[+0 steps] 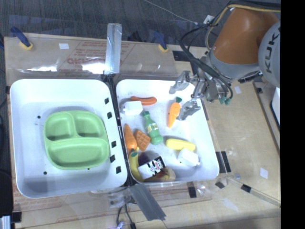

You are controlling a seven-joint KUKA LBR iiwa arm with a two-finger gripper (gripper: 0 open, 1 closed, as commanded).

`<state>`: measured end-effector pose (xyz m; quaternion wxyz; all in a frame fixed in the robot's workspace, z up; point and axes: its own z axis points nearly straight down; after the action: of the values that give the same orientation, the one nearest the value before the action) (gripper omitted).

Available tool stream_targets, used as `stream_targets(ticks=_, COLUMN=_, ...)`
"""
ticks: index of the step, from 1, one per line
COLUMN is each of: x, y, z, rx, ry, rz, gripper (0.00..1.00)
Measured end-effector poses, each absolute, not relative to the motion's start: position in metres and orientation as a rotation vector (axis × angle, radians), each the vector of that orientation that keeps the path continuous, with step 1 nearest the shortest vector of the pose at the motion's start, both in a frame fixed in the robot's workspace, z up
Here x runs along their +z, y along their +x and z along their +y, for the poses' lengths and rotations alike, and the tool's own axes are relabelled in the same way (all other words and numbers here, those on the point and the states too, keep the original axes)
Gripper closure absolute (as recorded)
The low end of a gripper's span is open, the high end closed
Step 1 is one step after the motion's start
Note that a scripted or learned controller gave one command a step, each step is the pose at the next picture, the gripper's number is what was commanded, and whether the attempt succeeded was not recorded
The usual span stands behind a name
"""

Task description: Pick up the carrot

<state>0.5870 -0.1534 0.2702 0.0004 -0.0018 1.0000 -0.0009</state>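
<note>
Arm (248, 37) enters from upper right, grey casing with broad orange band above wrist, slanting down and left. Cables loop around wrist. Gripper (185, 96) at arm's lower-left end, fingers spread apart: one finger (178, 84) upper left, other (190, 109) lower right. Nothing between them.

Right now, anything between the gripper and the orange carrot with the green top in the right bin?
No. In the camera view the two-finger gripper sits right beside the orange carrot; one finger nearly touches its right side, with bare white bin floor beneath.
</note>
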Motion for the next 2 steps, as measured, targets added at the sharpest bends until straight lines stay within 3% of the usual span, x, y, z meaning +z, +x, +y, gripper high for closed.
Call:
stream_targets(ticks=1, x=0.202, y=0.591, z=-0.211, rx=0.002, ry=-0.412, rz=3.117, gripper=0.00)
stream_targets(ticks=2, x=0.091, y=0.601, z=-0.210, rx=0.003, ry=-0.377, rz=3.119, gripper=0.00)
